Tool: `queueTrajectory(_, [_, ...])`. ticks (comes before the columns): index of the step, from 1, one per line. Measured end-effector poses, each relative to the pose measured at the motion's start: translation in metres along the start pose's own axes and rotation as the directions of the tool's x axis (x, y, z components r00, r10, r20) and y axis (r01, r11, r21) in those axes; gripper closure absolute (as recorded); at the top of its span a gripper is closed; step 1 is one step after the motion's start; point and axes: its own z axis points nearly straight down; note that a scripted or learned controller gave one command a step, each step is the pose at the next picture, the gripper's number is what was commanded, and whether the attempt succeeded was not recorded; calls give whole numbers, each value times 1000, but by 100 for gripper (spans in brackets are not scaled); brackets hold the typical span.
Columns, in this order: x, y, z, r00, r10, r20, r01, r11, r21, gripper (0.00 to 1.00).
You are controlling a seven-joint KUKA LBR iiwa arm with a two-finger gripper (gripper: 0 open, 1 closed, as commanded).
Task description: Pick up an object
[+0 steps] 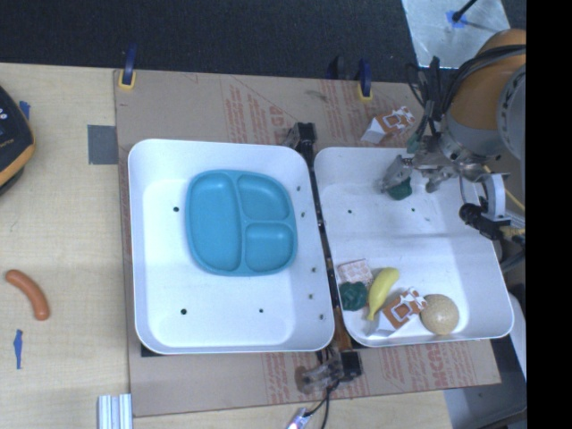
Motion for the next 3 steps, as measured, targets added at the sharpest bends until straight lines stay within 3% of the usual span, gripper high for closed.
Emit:
queueTrajectory(1, [-6,0,28,1000,4,0,-4,1000,-2,0])
queueTrajectory(2, [21,1,28,1000,3,0,-3,1000,-2,0])
queueTrajectory(3, [-12,0,28,1000,6,0,-6,1000,-5,0])
